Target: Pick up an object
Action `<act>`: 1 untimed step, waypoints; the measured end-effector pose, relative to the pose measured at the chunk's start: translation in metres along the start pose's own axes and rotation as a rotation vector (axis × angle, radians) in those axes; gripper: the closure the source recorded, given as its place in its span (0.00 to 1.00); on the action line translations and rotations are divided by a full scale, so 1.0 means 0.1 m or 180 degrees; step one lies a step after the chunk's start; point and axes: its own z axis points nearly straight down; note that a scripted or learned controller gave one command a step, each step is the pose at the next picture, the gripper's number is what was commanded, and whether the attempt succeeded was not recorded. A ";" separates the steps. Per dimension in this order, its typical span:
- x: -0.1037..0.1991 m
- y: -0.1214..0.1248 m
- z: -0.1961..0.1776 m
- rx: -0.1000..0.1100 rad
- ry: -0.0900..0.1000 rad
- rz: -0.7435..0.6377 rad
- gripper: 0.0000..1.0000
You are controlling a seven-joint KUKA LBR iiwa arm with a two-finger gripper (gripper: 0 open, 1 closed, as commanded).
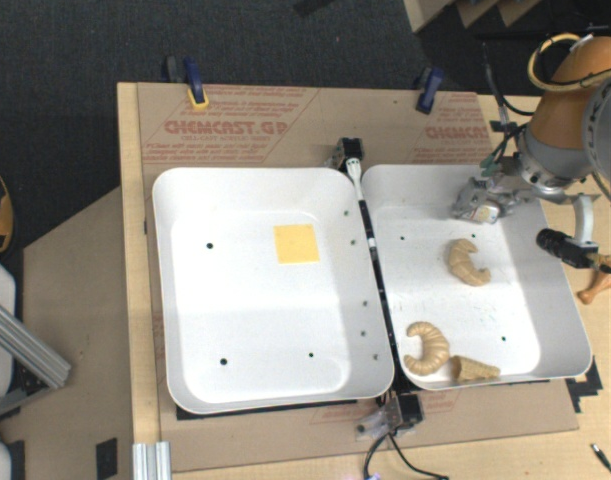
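My gripper (478, 208) hangs low over the far part of the right bin (545, 318), with the arm reaching in from the right. A tan croissant (468, 263) lies just in front of it, a short gap away. A second, curled croissant (428, 346) rests near the bin's front left corner, and a small tan pastry piece (475, 370) sits beside it at the front rim. A flat yellow square (296, 243) lies in the left bin (185, 298), far from the gripper.
A black divider strip with a clamp (351, 155) runs between the two bins. The bins sit on a brown board (285, 118) held by blue clamps (194, 80) at the back.
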 end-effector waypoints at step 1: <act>0.65 -0.69 -1.30 -0.0007 0.0013 -0.0006 1.00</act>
